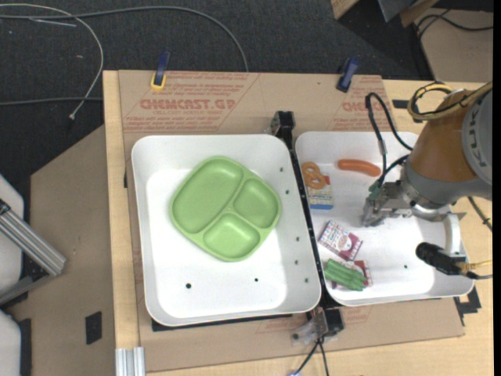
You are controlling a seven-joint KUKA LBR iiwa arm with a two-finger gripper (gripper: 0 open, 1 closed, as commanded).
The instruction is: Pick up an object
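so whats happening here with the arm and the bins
A grey arm reaches in from the right over the right bin, its hand low near the middle of that bin. Around it lie a hot dog, a snack packet, a pink packet and a green item. Nothing is visibly held. The left bin holds a green divided plate.
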